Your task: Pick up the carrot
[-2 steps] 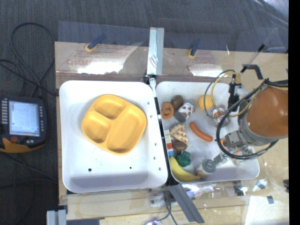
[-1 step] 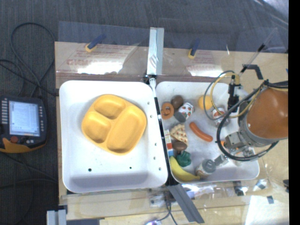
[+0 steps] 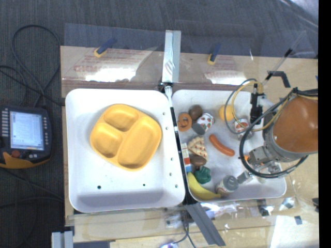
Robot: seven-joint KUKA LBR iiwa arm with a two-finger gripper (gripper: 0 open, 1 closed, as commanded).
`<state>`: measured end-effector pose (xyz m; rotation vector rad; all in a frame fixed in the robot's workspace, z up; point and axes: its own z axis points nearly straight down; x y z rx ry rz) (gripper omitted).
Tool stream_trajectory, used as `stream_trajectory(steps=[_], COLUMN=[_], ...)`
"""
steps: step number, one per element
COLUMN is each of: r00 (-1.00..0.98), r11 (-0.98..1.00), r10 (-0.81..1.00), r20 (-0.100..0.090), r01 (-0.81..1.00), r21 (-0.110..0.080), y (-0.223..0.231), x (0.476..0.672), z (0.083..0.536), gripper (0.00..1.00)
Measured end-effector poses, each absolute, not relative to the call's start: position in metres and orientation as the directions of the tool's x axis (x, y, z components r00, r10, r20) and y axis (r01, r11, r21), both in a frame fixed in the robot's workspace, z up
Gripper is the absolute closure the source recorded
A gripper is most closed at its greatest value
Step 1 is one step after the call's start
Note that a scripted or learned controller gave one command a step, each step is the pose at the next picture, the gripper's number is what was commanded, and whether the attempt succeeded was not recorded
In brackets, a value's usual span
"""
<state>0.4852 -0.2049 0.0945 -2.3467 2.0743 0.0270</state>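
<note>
1. So, the carrot (image 3: 222,144) is lying loose on the floor of the right bin (image 3: 258,191), about mid-bin, touching nothing. Short orange stick, long axis on a diagonal: upper end toward the left bin (image 3: 83,190), lower end toward the arm.
2. The key relation: the gripper (image 3: 247,175) sits just right of the carrot and a bit nearer the camera-side rim. To get over it, I'd say it has to go left and slightly toward the far wall, then turn so it closes across that diagonal, not along it.
3. Nothing is between the fingers that I can see. Whether they're spread or pinched, I honestly can't tell; the wrist and cables (image 3: 248,112) hide too much.
4. Neighbours: a waffle-looking piece (image 3: 197,146) to the carrot's left, a white ball with red spots (image 3: 206,121) up-left, a banana (image 3: 202,191) along the near rim with a green thing (image 3: 203,174) touching it. All apart from the carrot, so there's some room.
5. The left bin holds a yellow divided plate (image 3: 125,136), well away.
6. Writing: none I can read. The pendant (image 3: 24,136) on the floor at far left has a lit screen, but the text is too small.
</note>
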Motion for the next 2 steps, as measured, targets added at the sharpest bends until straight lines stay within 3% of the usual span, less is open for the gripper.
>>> stream_trajectory(steps=[1,2], r00=[-0.023,0.355], r11=[0.023,-0.355], r10=[-1.0,-0.934], r20=[-0.014,-0.024], r01=[-1.0,-0.935], r21=[-0.003,-0.003], y=[-0.2055,-0.2032], x=[0.5436,0.5525], z=[0.0919,0.0928], gripper=[0.0,0.0])
